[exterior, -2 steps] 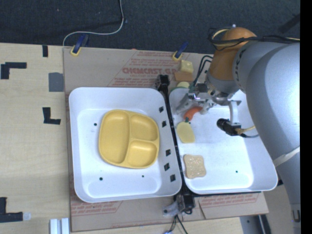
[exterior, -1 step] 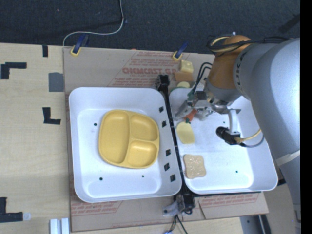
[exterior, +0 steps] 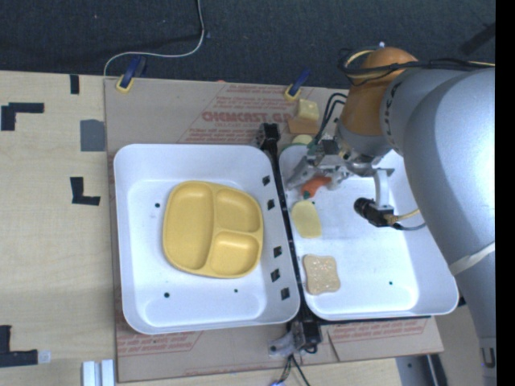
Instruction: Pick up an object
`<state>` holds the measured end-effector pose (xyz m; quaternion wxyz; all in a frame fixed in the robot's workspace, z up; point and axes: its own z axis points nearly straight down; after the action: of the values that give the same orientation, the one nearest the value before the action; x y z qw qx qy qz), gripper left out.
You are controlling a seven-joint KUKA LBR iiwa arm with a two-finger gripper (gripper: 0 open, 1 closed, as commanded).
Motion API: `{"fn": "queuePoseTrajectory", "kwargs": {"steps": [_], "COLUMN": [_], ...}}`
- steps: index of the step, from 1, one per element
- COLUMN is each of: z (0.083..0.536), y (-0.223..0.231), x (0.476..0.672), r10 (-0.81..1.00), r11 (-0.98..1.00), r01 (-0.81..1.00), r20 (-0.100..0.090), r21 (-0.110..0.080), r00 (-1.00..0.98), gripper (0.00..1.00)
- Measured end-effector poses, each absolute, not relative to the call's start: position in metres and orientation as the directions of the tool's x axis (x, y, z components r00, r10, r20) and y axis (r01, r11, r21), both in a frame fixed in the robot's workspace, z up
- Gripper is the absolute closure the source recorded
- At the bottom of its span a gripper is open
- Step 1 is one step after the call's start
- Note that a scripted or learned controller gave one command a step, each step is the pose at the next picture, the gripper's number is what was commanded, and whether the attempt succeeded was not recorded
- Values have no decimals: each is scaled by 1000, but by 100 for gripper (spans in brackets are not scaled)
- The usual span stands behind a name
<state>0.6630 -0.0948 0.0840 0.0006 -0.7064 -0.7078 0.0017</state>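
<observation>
The gripper (exterior: 315,175) sits low over the small orange piece (exterior: 315,186) at the upper left of the right-hand bin (exterior: 402,292), and whether it grips I cannot tell; it should close squarely before lifting straight.

Arm (exterior: 451,135) cut off at right edge. Orange item (exterior: 315,186) partly hidden under tool (exterior: 322,167); finger state unreadable.

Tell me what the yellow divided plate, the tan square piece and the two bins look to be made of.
Yellow divided plate: likely molded plastic, smooth with a soft sheen.
Tan square piece: speckled, matte and rough-looking, perhaps foam or toy bread; uncertain.
Left bin and right bin: white, smooth, rounded rims, probably formed plastic.
</observation>
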Motion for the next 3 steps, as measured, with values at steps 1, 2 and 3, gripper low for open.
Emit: {"fn": "queuePoseTrajectory", "kwargs": {"steps": [1,2,3], "z": [84,83,84], "y": [-94,-99,-99], "x": [644,668,668], "r10": [1000,1000,1000], "r11": [0,2,2], "r01": [1000,1000,1000], "r20": [-1,1,0], "r21": [-1,-6,-3], "r00": [0,-2,-2], "gripper": [0,0,0]}}
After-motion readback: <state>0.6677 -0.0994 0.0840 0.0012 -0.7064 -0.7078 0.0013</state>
